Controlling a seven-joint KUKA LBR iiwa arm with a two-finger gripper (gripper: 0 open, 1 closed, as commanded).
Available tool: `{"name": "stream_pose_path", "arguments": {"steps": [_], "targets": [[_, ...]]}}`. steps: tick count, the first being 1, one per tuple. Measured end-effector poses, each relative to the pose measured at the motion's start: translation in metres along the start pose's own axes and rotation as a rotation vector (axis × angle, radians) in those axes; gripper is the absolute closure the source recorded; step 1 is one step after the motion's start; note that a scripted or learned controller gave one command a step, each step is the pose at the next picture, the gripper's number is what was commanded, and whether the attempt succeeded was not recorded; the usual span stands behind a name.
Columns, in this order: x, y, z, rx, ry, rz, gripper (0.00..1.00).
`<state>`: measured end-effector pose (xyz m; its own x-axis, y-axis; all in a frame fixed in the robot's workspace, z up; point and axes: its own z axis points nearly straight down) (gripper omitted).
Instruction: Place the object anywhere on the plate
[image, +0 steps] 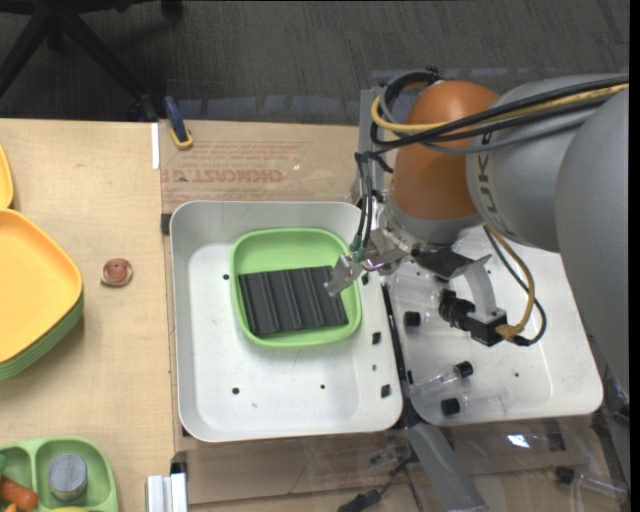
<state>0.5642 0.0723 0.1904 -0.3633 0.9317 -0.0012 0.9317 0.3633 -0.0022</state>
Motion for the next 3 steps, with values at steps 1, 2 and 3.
{"name": "stream_pose_path", "arguments": {"steps": [1, 2, 3], "targets": [[-0.066, 0.008, 0.000, 0.000, -0.001, 0.083, 0.00], [0.003, -0.010, -0.044, 0.001, 0.000, 0.123, 0.00], [0.015, -0.009, -0.054, 0.000, -0.001, 0.164, 0.00]]}}
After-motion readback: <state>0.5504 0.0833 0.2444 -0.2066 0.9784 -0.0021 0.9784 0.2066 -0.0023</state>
